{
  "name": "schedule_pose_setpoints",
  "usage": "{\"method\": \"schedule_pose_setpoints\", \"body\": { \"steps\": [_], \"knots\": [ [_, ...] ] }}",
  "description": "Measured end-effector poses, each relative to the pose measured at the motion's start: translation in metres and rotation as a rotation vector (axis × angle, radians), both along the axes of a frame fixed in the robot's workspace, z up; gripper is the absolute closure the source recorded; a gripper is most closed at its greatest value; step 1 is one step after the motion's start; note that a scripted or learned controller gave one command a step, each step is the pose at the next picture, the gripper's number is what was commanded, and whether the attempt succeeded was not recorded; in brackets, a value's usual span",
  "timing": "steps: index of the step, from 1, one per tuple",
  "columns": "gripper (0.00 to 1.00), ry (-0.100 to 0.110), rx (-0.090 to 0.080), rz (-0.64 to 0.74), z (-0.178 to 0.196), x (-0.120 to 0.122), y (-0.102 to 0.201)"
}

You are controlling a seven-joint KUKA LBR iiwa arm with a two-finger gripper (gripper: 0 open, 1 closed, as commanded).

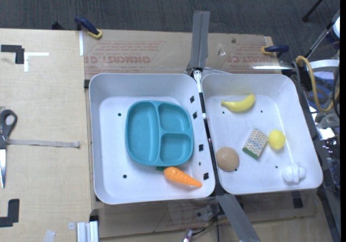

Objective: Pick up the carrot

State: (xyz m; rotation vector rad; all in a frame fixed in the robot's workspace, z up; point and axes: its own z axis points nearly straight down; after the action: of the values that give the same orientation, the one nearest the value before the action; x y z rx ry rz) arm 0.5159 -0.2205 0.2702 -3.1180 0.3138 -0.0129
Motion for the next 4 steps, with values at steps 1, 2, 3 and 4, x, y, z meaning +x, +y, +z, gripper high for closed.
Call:
{"method": "schedule_pose_setpoints", "body": {
  "steps": [1, 2, 3, 4],
  "knots": [
    [1.0, 0.001, 0.001, 0.0, -0.032, -0.027, 0.0],
    [1.0, -0.002, 0.001, -0.001, -0.018, -0.017, 0.0],
    [1.0, -0.001, 0.001, -0.004, -0.009, 0.008, -0.001],
    [1.0, 0.002, 0.001, -0.003, -0.013, -0.028, -0.001]
  ]
}}
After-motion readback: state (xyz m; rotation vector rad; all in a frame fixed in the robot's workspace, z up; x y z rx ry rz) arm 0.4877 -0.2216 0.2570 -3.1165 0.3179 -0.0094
